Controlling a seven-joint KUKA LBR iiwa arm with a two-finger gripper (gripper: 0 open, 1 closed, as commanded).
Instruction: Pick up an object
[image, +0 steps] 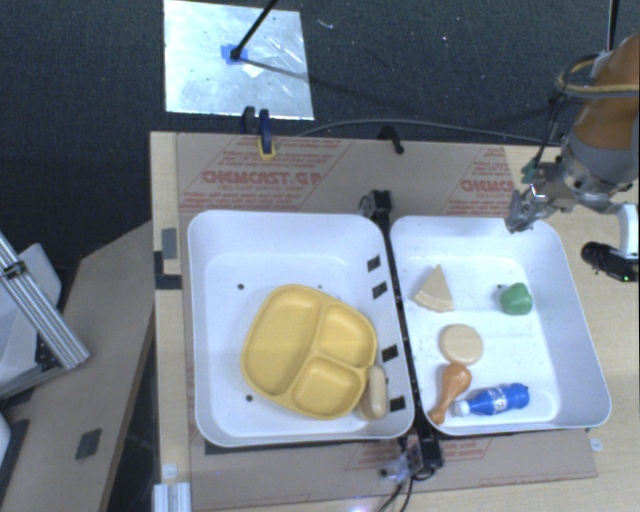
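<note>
The right bin (570, 330) holds a pale wedge of cheese (435, 290), a green pepper-like object (515, 298), a round tan cookie (461, 344), a brown chicken drumstick (450, 390) and a blue bottle lying on its side (497, 400). My gripper (521, 213) hovers over the far rim of the right bin, up and right of the cheese wedge and above the green object. Nothing shows between its tips.
The left bin (225, 255) holds a yellow divided plate (308, 350) with a tan bread roll (375, 392) at its near right edge. A black divider strip (392, 300) runs between the bins. A grey metal bracket (40, 320) stands at far left.
</note>
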